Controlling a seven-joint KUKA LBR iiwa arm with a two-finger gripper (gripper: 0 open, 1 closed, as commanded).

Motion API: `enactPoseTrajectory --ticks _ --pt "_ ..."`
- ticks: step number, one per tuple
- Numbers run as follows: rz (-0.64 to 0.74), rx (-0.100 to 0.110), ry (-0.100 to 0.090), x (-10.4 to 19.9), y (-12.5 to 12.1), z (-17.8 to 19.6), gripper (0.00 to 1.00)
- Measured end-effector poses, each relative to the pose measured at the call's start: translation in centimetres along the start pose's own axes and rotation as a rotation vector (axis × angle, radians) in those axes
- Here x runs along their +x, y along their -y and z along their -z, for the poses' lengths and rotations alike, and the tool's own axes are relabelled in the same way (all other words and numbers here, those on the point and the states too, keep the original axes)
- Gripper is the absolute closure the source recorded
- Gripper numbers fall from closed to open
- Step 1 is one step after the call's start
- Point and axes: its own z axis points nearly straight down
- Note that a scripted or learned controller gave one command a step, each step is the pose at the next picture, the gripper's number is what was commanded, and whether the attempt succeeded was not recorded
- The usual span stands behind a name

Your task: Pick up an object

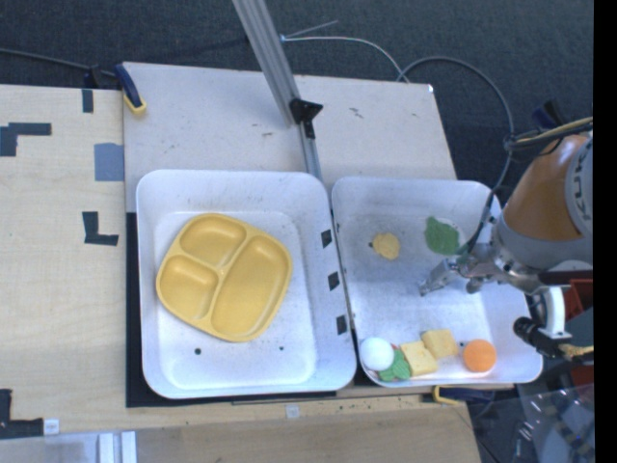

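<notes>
Two shallow white bins are seen side by side on the bench. In the left bin (154, 258) a yellow divided plate (225, 275) is lying flat, well apart from the arm. The right bin (386, 201) holds the loose things that could be picked up: a small yellow piece (387, 247) near the middle, a green piece (442, 235) toward the far right wall, and, along the near edge, a white ball (376, 353), a yellow block (418, 359), a second yellow block (440, 341) and an orange ball (479, 356). A bit of green (394, 372) is tucked between the white ball and the first block.

The gripper (436, 282) is reached into the right bin from the right, low over bare floor between the green piece and the row of things at the near edge. Whether it is spread or pressed together cannot be told from this view. Nothing is seen held in it, and none of the loose things is touching it.

The task is judged to be at an early stage: the arm is placed inside the bin with the objects, but no object is lifted or grasped. An object is yet to be chosen, closed upon and raised; the green piece and the small yellow piece are judged the nearest candidates.
</notes>
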Motion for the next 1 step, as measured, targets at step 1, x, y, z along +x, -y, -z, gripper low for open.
enactPoseTrajectory --ticks 1 --pt "-0.001 -0.014 0.005 -1.18 4.48 9.37 0.00"
